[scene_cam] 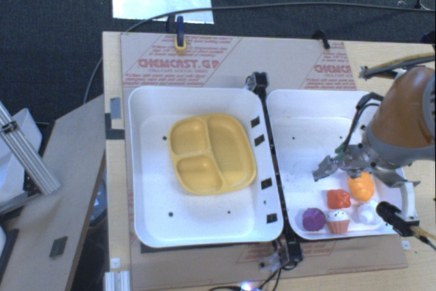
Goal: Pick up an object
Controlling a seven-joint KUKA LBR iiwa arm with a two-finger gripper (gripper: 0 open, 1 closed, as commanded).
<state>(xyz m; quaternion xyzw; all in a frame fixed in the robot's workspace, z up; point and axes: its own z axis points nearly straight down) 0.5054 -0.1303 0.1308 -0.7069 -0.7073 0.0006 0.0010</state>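
The bench [225,54] carries two shallow white bins side by side, and under their far edges lies a protective sheet printed in red with "CHEMCAST GP", read clearly behind the left bin [146,167] and only in part behind the right bin [300,123]. The left bin holds a yellow divided tray [211,153], lying flat. The arm [403,120] hangs over the right bin, its claw [354,165] low above the near right corner where the small things cluster: an orange piece [361,186] just under the wrist, a red piece [338,199] beside it, a purple ball [313,219] nearer the front wall, a small cupcake-like toy [338,221] next to that, and a white piece [366,213] at the right. I judge the pick not yet made: every item appears to rest on the bin floor, and nothing shows between the fingers. Whether the claw is spread or pressed together cannot be told from this angle. Grasp and lift remain.
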